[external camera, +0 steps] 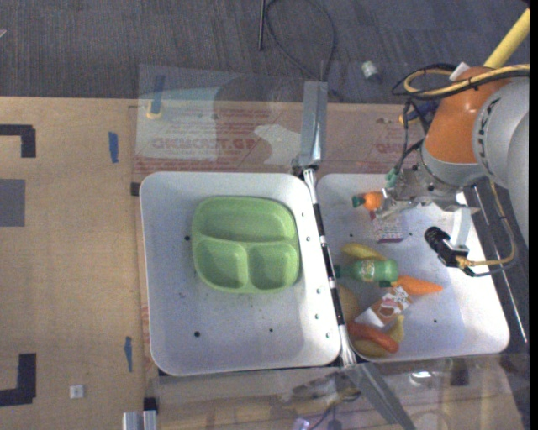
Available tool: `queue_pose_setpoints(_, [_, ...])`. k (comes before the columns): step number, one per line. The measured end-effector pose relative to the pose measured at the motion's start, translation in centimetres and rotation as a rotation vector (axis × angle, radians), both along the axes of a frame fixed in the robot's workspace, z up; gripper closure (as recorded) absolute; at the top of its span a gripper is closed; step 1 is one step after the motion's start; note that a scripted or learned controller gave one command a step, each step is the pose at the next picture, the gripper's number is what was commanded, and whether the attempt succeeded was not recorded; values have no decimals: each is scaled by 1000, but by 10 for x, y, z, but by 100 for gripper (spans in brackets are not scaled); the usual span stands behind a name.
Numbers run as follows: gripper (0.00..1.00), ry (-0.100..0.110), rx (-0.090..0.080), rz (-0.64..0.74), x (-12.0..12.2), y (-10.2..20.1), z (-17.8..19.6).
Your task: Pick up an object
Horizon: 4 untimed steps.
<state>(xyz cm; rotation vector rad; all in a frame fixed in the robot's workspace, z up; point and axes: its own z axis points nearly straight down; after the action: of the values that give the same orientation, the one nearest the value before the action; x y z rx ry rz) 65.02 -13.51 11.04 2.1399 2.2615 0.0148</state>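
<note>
Two shallow white bins sit side by side on a pale wooden bench [67,277], with dark grey carpet [126,38] beyond its far edge and a black cable [294,25] looping across it. Blue tape strips [113,147] and black corner marks [21,138] dot the bench to the left. The left bin [168,336] holds a green divided tray [246,243], lying flat near its middle. The right bin [471,319] carries a loose cluster along its left side: a green bottle [367,270], a carrot [419,286] just beside it, a banana [361,251], a small white carton [380,309] and a red-and-yellow piece [376,339] nearest me. The grey arm with its orange band [454,126] reaches in from the right, and its gripper [391,210] hangs low over the far part of the right bin, near a small orange-tipped item [366,201]; from here I cannot make out how it is set.
</note>
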Motion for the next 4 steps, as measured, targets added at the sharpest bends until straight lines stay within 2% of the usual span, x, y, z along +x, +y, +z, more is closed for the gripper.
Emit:
queue_pose_setpoints(1, [0, 0, 0, 0, 0, 0, 0])
queue_pose_setpoints(2, [0, 38, 21, -25, 17, -21, -18])
queue_pose_setpoints(3, [0, 23, 10, 108, -40, -48, -23])
queue_pose_setpoints(4, [0, 26, 8, 234, -95, -90, 51])
